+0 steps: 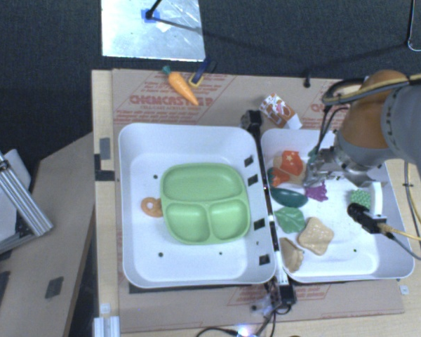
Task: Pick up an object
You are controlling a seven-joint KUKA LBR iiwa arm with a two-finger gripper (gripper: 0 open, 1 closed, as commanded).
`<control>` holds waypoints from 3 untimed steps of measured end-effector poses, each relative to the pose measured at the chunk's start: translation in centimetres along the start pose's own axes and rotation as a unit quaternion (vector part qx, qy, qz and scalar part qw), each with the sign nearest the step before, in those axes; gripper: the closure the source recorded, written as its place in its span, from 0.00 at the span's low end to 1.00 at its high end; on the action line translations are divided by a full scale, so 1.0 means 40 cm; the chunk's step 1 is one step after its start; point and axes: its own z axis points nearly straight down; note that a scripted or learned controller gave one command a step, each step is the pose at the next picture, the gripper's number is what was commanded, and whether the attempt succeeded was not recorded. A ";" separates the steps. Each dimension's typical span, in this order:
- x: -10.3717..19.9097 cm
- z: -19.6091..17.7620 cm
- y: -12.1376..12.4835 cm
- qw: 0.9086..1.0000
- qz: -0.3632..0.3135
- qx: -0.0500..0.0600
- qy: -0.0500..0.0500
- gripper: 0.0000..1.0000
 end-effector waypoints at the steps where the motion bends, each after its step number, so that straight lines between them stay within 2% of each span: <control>1: -0.006 -0.161 0.002 1.000 -0.001 0.001 0.001 1.00; 2: -0.024 -0.280 -0.006 1.000 0.001 0.002 0.001 1.00; 3: -0.025 -0.318 -0.003 1.000 -0.002 0.003 0.002 1.00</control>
